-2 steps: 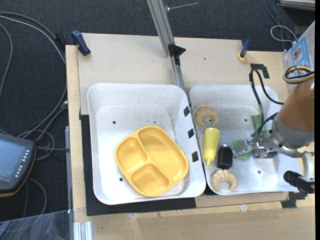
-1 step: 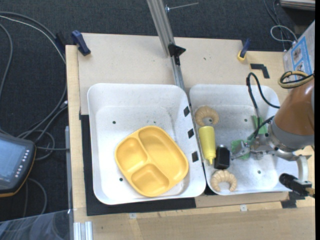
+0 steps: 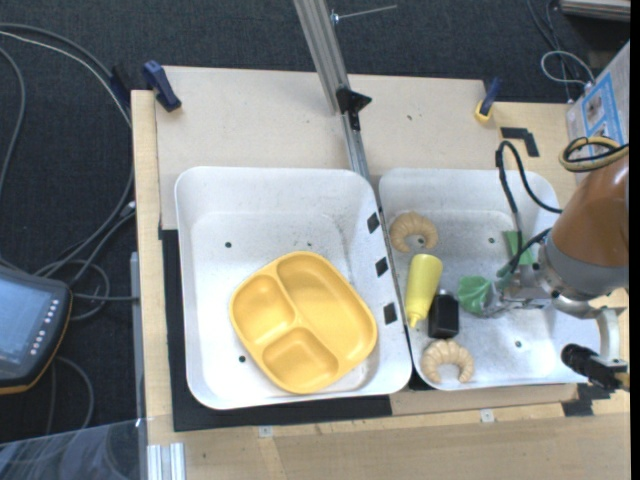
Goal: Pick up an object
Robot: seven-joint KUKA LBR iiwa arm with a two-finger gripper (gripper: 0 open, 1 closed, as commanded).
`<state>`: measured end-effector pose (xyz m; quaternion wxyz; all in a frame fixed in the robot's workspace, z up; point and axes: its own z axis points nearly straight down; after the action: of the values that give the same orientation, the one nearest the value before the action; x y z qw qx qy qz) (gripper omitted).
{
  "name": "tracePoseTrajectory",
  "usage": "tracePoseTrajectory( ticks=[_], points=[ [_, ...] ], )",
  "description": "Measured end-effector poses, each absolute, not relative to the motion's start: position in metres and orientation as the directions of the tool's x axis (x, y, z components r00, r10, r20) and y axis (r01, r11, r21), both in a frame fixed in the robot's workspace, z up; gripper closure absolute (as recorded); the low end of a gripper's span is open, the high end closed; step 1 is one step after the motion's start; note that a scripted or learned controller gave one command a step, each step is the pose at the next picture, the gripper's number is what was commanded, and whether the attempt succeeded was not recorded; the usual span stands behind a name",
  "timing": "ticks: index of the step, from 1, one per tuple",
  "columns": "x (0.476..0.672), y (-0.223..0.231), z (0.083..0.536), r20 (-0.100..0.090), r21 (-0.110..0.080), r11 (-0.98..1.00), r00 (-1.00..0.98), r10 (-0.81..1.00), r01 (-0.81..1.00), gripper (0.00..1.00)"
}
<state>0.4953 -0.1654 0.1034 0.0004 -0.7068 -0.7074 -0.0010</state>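
Arm point(image 3: 590, 233) is covering the pincer point(image 3: 503, 301), its grip unreadable; green toy point(image 3: 474, 292) and black block point(image 3: 443, 316) are lying just beside it.

Arm point(image 3: 590, 238): orange band above grey wrist, rounded housing. Black cable point(image 3: 512, 183) loops off it. Metallic gripper point(image 3: 505, 298) parts at tip.

A pale wooden bench top point(image 3: 260, 118) fills the middle of the frame, set on dark carpet point(image 3: 60, 168). Black cables point(image 3: 40, 78) loop over the floor at the upper left (more trail at the upper right). Blue clamps point(image 3: 160, 85) grip the bench's far corners. A dark-screened pendant point(image 3: 28, 320) lies at the left edge.
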Motion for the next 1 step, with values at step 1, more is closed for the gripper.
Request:
tracePoseTrajectory(
  ticks=[1],
  points=[
    [0.4999, -0.1612, 0.1664, -0.002, 0.008, 0.002, -0.002, 1.000, 1.000, 1.00]
  ],
)
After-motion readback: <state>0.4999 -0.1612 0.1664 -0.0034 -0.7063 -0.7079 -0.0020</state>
